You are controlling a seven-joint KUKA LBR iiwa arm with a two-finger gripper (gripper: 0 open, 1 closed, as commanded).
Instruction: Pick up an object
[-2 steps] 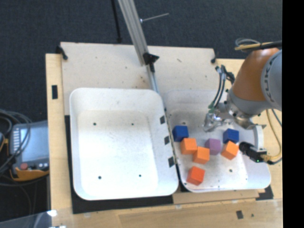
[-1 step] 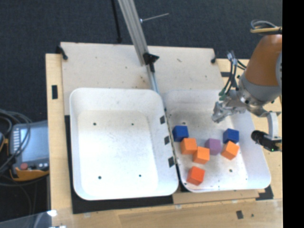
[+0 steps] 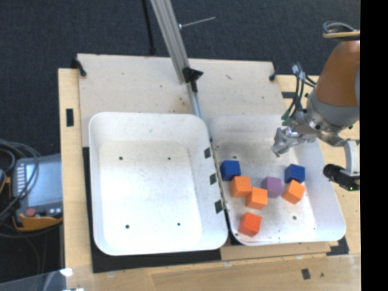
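Pincer [image 3: 283,143] up over the right bin [image 3: 324,223], near its back; cannot tell if clenched or let go. Blocks down in that bin: two blue blocks [image 3: 230,169], four orange blocks [image 3: 250,223], one purple block [image 3: 273,186]. Left bin [image 3: 103,126] just beside, on the table [image 3: 133,77].

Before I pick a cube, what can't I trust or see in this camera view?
- Gripper: small and blurred above the right bin; finger state unreadable.
- Arm: cut off at the right.
- Purple cube: partly covered by an orange cube; whether they touch is unclear.
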